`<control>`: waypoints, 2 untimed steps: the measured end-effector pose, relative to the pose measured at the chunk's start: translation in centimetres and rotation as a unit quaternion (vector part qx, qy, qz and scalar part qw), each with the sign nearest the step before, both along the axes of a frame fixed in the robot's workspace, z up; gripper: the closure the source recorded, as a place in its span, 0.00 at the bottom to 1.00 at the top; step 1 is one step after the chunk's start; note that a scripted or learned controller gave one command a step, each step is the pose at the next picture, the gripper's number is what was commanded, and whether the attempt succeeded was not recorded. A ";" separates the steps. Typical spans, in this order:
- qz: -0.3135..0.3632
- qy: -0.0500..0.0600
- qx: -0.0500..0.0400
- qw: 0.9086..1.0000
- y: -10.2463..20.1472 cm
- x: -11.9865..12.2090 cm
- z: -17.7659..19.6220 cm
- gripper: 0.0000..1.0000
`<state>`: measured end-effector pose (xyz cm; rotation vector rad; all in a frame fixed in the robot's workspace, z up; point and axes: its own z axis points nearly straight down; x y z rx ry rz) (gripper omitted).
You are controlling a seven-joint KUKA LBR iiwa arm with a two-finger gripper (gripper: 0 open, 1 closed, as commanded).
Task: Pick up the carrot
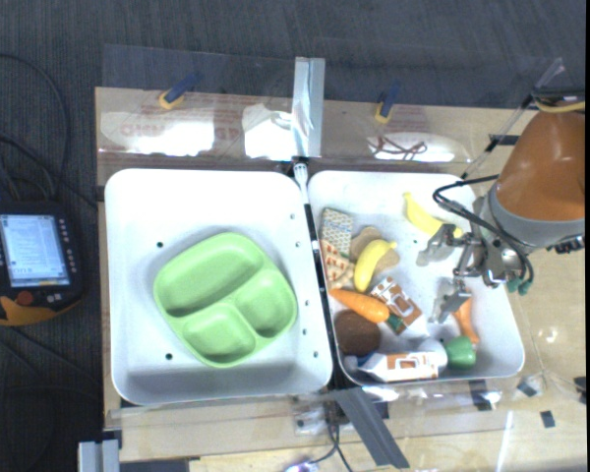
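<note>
Carrot (360,306) lies flat in the right bin (492,362), well to the left of the gripper (452,288), its thick end pointing toward the divider between the two bins. It rests among crowded play food: a banana (374,261) just above it, a small printed box (394,303) touching its right end, a dark brown round piece (357,333) just below, and a white bottle (405,366) along the near wall. The grey arm reaches in from the right, its orange band (543,170) above the wrist, with the fingers (442,308) lowered over the bin's right half, close beside a second orange piece with a green end (462,334). Whether the fingers are wide or narrow cannot be told from this angle; nothing is seen between them. A green divided plate (226,298) sits alone in the left bin (138,205). Judging by the spacing, the gripper would need to shift left, and the tight packing could hinder a clean grasp.
</note>
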<state>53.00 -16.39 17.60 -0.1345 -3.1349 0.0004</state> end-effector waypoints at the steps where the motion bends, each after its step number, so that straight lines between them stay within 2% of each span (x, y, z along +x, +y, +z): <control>1: -0.087 0.000 0.001 0.996 -4.1 -1.7 -4.1 0.00; 2: -0.113 -0.005 0.000 0.994 -5.6 -0.9 -8.6 0.00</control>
